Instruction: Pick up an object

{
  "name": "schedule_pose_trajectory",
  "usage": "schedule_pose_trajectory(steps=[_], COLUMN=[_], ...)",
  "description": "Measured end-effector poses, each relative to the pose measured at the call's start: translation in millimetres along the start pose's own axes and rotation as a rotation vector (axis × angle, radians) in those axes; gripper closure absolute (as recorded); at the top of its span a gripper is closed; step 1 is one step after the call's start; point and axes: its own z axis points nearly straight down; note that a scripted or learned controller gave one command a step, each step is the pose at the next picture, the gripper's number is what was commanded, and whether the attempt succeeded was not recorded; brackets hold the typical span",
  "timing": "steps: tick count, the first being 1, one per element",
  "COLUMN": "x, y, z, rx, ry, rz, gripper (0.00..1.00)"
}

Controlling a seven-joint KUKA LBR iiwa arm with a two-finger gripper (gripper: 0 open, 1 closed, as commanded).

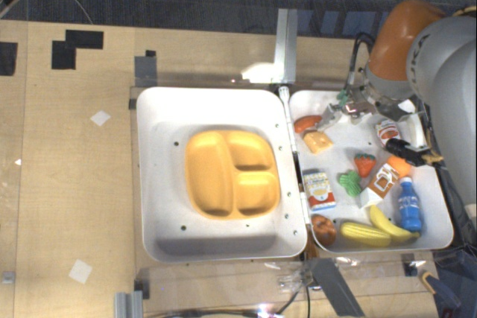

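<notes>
The robot's hand (337,109) is low over the top of the right bin (444,234), at the upper right of the frame, and nothing is seen between its two parts; I cannot tell if it is spread or clenched, because it is small and blurry. So the step looks like reaching in to choose a toy, not lifting one yet. The nearest toys are the orange-red food (306,123) and the yellow cheese wedge (318,141), just below and left of the hand. Lower down lie a strawberry (364,164), a green veggie (349,182), a little carton (318,189), a blue bottle (409,205) and a banana (389,224). The left bin (156,160) holds a yellow tray (229,173). Next, I think, the hand must drop over one toy, squeeze it, and lift straight up.
</notes>
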Motion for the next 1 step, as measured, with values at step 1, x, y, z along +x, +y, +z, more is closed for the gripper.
schedule_pose_trajectory(steps=[1], x=[-3.3], y=[0.3], z=[-84.3], rx=[-0.003], ry=[0.004], rz=[0.278], gripper=[0.00])
